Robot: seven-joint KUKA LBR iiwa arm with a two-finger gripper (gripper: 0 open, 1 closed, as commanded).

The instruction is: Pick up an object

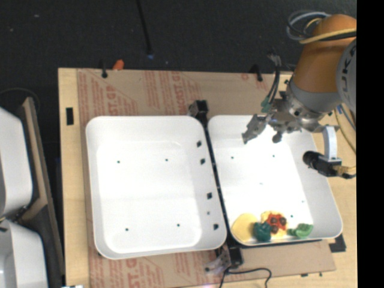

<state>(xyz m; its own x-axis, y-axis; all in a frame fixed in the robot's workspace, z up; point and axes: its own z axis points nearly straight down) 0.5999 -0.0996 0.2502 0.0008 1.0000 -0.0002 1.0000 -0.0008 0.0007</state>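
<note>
Several small objects lie bunched at the near edge of the right bin (312, 188): a pale yellow flat piece (242, 225), a teal lump (261, 231), a red and orange toy (276, 220) and a green piece (302, 229). My gripper (262, 132) hangs over the far part of the same bin, well away from them. Its two dark fingers (249, 134) stand spread apart with nothing between them.
The left bin (96, 161) sits beside the right one on a cardboard-covered bench (138, 92). Black clips (198, 108) mark the seam between the bins. White containers (12, 161) stand off the bench at the left.
</note>
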